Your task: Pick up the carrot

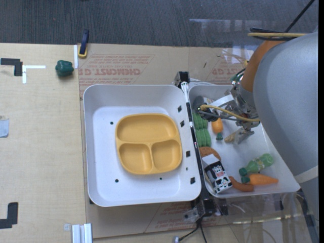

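Note:
The carrot (263, 180), orange with a green leafy end, lies on its side near the front right corner of the right bin (276, 151). My gripper (238, 134) hangs over the middle of that bin, behind and to the left of the carrot and apart from it. The grey arm covers the bin's right side. Nothing shows between the gripper and the carrot.
The right bin also holds a green ridged vegetable (201, 128), a small orange piece (217, 126), a light green toy (261, 162), a black-and-white carton (217, 176) and a brown sausage (242, 187). A yellow divided plate (149, 143) sits in the left bin (96, 151).

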Motion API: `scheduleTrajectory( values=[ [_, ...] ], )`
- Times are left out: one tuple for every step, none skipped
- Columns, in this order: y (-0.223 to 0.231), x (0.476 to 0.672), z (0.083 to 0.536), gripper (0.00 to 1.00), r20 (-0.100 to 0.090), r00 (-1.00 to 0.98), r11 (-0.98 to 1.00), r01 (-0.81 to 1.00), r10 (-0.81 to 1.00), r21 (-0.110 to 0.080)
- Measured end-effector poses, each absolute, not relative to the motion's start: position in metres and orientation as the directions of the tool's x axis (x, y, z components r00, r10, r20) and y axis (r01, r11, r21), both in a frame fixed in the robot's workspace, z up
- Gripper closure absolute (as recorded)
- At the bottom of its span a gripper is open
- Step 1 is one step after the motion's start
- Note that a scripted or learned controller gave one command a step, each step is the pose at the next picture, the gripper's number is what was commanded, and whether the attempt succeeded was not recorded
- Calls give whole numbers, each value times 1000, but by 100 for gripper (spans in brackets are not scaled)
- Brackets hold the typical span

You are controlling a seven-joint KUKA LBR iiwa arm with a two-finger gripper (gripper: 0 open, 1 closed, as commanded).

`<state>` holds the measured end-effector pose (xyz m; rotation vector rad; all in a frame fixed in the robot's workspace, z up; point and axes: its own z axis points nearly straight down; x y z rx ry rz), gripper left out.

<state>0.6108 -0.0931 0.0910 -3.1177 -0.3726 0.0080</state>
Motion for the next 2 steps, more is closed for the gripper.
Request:
scheduleTrajectory(
  values=[
    [-93, 610, 99, 100, -10, 969, -969, 245, 245, -3],
    [-41, 569, 190, 100, -5, 978, -978, 206, 206, -2]
  ],
)
